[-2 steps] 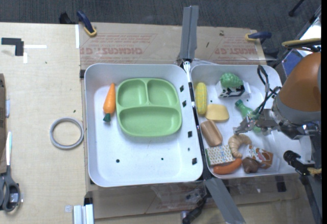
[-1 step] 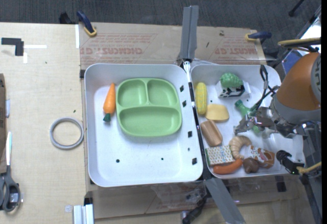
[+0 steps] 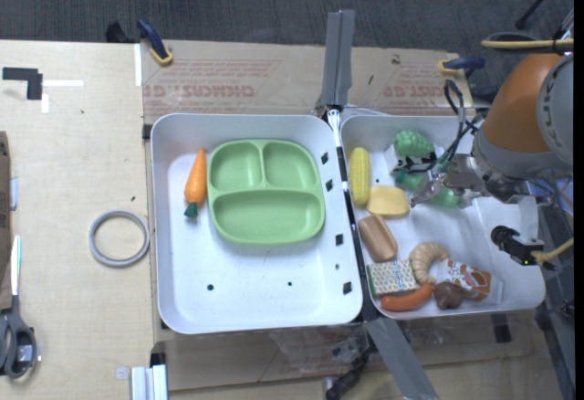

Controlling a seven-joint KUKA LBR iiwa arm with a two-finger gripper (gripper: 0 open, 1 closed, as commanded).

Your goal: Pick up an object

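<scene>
My gripper is low in the right bin, reaching in from the right, its fingertips among green toy food near the bin's back. A pale yellow piece lies just left of the fingertips, with a corn cob beyond it. Nearer the front lie a bread roll, a croissant, a patterned packet, a sausage and a brown-and-white toy. The left bin holds a green divided plate and a carrot.
A grey ring of tape and scissors lie on the bench left of the bins. A grey divider post rises between the bins at the back. Blue clamps hold the cardboard behind.
</scene>
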